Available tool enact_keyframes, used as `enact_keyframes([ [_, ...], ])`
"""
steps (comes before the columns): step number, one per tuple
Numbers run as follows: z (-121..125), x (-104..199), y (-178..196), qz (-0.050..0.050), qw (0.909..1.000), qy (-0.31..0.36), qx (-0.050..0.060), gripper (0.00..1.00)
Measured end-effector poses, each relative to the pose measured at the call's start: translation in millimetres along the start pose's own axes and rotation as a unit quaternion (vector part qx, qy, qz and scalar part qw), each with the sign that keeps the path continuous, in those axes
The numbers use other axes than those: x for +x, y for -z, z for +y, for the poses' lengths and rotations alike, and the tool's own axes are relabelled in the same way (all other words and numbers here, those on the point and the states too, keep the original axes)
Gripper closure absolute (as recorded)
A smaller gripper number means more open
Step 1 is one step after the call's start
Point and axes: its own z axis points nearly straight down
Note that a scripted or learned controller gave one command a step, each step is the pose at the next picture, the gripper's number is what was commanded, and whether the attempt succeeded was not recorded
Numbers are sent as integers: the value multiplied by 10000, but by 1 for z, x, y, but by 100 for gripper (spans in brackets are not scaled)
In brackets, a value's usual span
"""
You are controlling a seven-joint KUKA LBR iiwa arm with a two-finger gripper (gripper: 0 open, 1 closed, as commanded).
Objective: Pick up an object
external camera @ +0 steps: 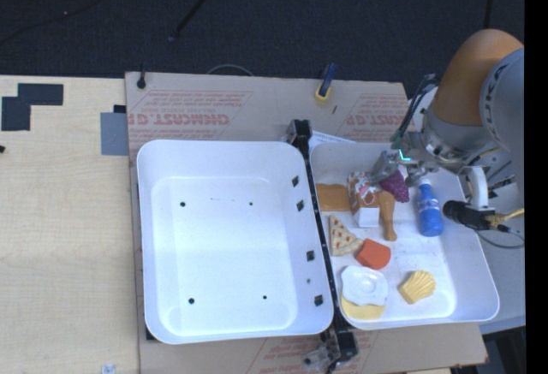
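I am watching the grey arm reaching in from the right, and its gripper is hanging over the far end of the right bin. Whether anything is sitting between the tips I cannot tell (the tool is small here and blends into the clutter beneath it). Directly under and just beside the gripper, a purple bunch of grapes is lying against a red-and-white packet and a small white block. A tan drumstick-shaped piece is stretching toward me from the grapes, and a blue bottle is lying just to their right. Nearer to me, a pizza slice, an orange block, a fried egg and a yellow shell-shaped piece are resting on the bin floor. An orange-brown piece is lying against the divider beside the left bin.
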Motion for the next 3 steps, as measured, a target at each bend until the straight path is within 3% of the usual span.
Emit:
enact_keyframes([
  [1, -30, 75, -64, 8, 10000, 11, 17, 0],
  [2, -63, 65, -61, 4, 10000, -14, 17, 0],
  [3, -62, 64, -51, 7, 10000, -28, 15, 100],
])
